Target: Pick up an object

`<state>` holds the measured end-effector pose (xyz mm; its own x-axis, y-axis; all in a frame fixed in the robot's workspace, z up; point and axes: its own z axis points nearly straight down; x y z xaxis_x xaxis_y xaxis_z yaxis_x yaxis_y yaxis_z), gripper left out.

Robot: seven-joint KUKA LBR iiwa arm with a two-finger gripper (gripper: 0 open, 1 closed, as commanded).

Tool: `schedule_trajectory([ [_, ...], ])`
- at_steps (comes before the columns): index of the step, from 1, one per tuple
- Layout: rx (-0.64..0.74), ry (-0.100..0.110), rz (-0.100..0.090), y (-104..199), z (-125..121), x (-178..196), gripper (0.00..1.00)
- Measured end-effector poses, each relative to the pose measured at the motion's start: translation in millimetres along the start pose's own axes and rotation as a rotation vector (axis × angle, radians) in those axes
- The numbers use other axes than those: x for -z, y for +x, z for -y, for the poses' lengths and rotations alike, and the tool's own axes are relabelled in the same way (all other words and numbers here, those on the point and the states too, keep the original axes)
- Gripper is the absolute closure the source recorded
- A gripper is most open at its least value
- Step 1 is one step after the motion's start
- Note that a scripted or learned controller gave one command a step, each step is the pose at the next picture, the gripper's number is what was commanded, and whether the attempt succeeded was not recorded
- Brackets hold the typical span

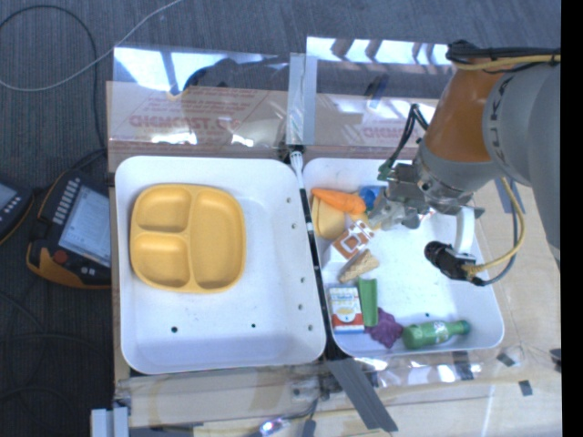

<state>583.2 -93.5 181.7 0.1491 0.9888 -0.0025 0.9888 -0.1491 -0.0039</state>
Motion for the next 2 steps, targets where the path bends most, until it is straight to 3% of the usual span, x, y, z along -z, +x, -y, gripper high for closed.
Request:
schedule_trajectory([
  [1,0.001,0.001,-0.001,0,0,0,0.0],
  [2,-0.014,-0.002,-0.002,0,-18,-87,0.0],
])
